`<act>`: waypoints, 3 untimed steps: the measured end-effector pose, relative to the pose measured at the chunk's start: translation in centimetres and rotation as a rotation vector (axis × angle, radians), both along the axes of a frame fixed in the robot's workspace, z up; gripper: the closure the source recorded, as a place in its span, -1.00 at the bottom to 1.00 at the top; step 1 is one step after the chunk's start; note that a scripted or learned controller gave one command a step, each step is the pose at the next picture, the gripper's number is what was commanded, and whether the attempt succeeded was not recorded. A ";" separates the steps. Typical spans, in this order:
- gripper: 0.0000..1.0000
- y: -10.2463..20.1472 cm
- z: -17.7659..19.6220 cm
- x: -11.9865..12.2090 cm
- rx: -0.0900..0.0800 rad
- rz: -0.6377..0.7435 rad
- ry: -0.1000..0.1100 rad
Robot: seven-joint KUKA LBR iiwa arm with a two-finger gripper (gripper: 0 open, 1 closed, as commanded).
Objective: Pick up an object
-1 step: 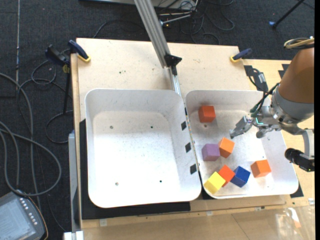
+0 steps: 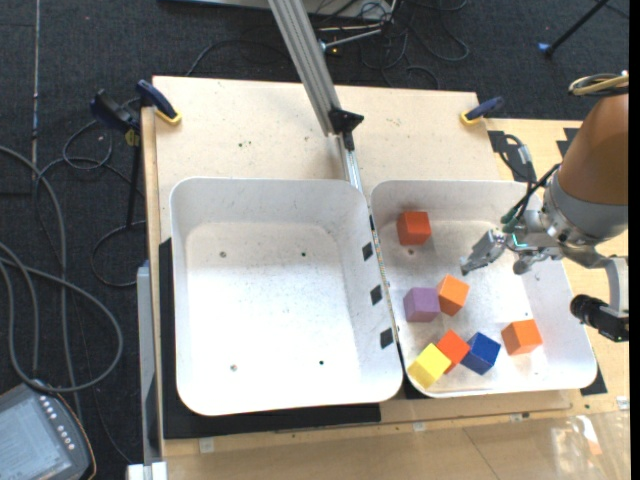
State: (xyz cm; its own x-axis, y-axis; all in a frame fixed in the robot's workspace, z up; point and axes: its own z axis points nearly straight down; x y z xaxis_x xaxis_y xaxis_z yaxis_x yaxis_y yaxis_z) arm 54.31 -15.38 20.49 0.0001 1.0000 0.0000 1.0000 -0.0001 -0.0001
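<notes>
The right bin (image 2: pixel 575 363) holds seven small blocks, all roughly cubic with no clear long axis; the purple block (image 2: pixel 421 304) touches an orange block (image 2: pixel 453 294). The arm's gripper (image 2: pixel 492 251) hovers above, fingers apart, gripping nothing.

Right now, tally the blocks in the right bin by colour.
Orange or red-orange cube blocks: 4
Purple cube block: 1
Yellow cube block: 1
Blue cube block: 1
Total: 7
</notes>
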 end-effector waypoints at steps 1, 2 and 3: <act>-1.00 0.3 -4.7 0.7 0.001 0.000 0.004; -1.00 -0.1 -10.6 1.2 0.000 -0.003 -0.006; -1.00 -0.1 -10.7 1.4 0.001 -0.001 -0.004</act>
